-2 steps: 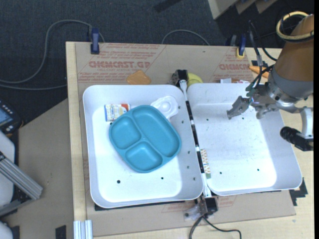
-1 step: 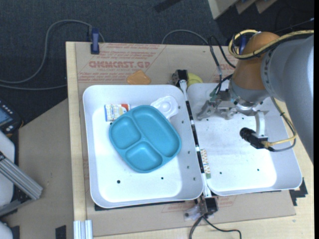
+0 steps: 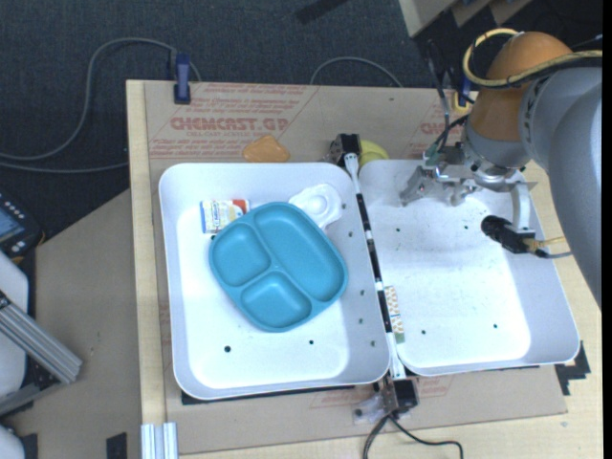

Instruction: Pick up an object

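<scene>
Overhead slant view of the bench (image 3: 143,285) with its two shallow white bins set side by side. The hand (image 3: 438,187) hangs over the far corner of the right bin (image 3: 459,304), near the bin's inner wall, with the grey arm and its orange band (image 3: 512,84) reaching in from the right of the view. Whether the hand is spread or pressed together cannot be told at this angle, and nothing is seen between its tips. The candidates for picking lie in the left bin (image 3: 191,352): a blue divided tray (image 3: 277,264), three compartments, resting flat with its long axis running diagonally from the bin's far-left toward its near-right; a small white cup-like piece (image 3: 317,203) touching the tray's far edge; and a small printed packet (image 3: 222,212) partly tucked under the tray's far-left rim. The governing relation is that all of these lie to the left of the hand, across the divider (image 3: 373,266) where the two bins meet, and somewhat nearer the camera. The white piece is the closest to the hand, just beyond the divider; the packet is the farthest. The floor of the right bin beneath the hand shows only dark specks. As a judgement, a grasp calls for a traverse leftward over the divider before any descent, and the tray's broad flat form would likely offer a poor purchase compared with the white piece.
</scene>
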`<state>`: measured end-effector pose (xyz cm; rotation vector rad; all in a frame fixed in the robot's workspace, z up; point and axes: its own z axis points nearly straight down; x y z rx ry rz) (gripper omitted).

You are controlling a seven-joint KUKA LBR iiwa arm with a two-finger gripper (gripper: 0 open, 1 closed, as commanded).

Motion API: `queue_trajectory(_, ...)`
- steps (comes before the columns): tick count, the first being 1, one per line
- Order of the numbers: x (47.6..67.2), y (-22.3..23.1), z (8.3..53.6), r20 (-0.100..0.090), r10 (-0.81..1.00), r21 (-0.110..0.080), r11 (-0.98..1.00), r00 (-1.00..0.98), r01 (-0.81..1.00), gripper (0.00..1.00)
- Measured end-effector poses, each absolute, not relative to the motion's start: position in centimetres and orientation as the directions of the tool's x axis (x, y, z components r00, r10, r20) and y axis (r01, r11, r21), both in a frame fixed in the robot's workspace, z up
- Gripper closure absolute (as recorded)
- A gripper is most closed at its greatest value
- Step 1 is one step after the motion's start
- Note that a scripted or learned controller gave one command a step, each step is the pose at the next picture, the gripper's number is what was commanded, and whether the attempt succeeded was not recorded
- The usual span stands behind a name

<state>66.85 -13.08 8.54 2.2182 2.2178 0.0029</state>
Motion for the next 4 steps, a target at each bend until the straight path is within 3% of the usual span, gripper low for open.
queue_trajectory(1,66.7,-9.5,8.5,0.001,1.0,-0.001,0.003,-0.003,1.0,0.0)
queue_trajectory(2,66.7,-9.2,8.5,0.0,1.0,-0.001,0.001,-0.001,1.0,0.0)
queue_trajectory(3,66.7,-12.1,8.5,-0.002,1.0,0.002,-0.001,0.001,1.0,0.0)
queue_trajectory(4,66.7,-11.4,8.5,-0.001,1.0,0.0,0.001,-0.001,1.0,0.0)
